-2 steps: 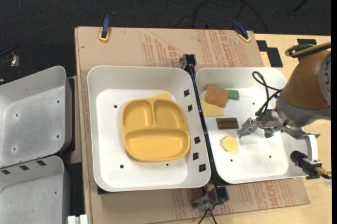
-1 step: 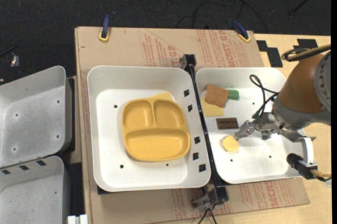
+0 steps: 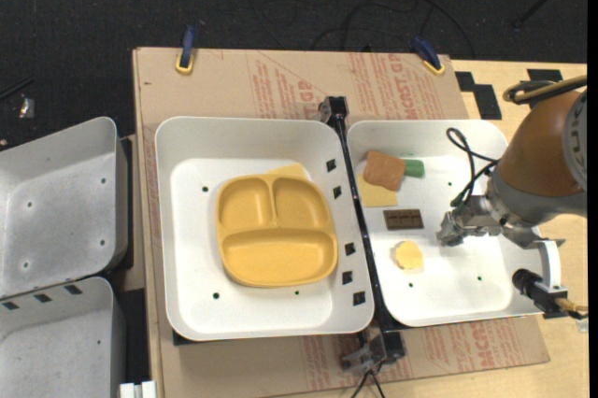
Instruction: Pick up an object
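- Your gripper (image 3: 452,229) sits low in the right bin (image 3: 486,293), over bare white floor; you can't tell its state from this angle.
- Just to its left, the round yellow piece (image 3: 407,255) and the dark brown bar (image 3: 404,220) lie apart from it.
- Further up-left, the brown block (image 3: 384,170) rests on a pale yellow slab (image 3: 377,193), a green piece (image 3: 412,168) beside it.
- Over in the left bin (image 3: 187,293), the yellow divided tray (image 3: 277,231) lies flat.

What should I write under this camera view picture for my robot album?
Robot gripper hovers in the right bin beside small toys; a yellow divided plate sits in the left bin.
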`<state>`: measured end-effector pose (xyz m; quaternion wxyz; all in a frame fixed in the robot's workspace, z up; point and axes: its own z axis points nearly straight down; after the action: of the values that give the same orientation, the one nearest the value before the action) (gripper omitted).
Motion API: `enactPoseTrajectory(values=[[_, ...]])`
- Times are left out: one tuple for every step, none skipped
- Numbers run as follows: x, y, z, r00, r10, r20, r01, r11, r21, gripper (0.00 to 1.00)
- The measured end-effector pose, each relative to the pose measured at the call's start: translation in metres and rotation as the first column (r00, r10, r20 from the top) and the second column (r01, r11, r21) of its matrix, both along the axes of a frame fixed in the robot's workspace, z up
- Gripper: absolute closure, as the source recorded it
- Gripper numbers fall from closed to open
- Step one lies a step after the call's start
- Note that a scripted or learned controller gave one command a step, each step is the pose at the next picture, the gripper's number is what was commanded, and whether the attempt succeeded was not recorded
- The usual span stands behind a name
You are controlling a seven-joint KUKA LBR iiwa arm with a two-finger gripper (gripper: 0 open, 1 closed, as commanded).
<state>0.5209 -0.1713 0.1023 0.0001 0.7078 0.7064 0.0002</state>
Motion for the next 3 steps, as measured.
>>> enactPoseTrajectory(values=[[0.0,0.005,0.043,1.0,0.004,0.002,-0.004,1.0,-0.001,1.0],[0.001,0.007,0.105,1.0,0.005,0.004,-0.005,1.0,-0.002,1.0],[0.005,0.005,0.169,1.0,0.006,0.006,-0.006,1.0,-0.002,1.0]])
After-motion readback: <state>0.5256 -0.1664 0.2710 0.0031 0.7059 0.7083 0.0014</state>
